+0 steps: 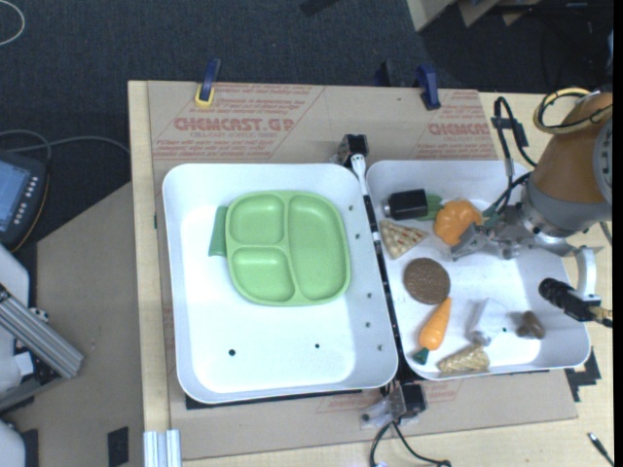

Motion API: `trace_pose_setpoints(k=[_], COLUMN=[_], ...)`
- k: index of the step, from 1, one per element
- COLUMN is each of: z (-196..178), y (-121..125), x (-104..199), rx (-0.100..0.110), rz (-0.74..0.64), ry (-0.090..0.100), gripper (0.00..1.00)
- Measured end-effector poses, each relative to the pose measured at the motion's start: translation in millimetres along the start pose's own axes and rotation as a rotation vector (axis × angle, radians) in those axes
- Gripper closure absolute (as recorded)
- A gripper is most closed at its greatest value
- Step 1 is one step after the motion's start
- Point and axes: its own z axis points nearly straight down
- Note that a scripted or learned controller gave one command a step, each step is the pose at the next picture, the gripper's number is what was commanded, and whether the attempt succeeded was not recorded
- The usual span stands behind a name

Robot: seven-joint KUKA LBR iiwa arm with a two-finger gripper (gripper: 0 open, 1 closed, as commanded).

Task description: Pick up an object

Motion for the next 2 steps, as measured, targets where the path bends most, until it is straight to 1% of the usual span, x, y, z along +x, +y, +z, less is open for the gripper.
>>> trace_pose_setpoints(k=[1,2], z=[-10.9,-74.8], y=[0.6,1.9], x=[-0.3,-5.1], rx=[-0.003,-0.01], rz=[0.0,-0.001], ry=[-0.001,-0.005], gripper=[1.0,1.0])
